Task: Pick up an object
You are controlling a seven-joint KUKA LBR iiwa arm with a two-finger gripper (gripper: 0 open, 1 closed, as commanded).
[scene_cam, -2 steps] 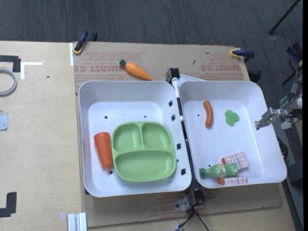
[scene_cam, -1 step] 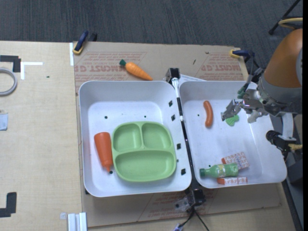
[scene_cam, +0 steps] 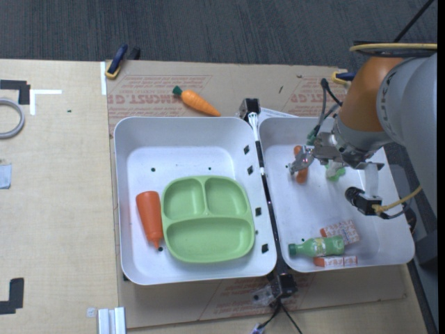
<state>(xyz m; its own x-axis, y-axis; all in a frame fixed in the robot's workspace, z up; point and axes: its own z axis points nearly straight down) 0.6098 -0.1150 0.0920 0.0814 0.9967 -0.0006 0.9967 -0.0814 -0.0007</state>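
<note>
You have a small orange piece just below the tool; I cannot tell its grip state, so centre before lifting

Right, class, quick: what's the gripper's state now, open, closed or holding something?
Gripper: low over the right bin, beside a small orange object; open or closed cannot be told.

Two shallow white plastic bins sit on a tan cardboard-covered table. A pale green three-compartment plastic plate, an orange cylinder, an orange toy carrot with a green top, and a green bottle with a white label.
</note>
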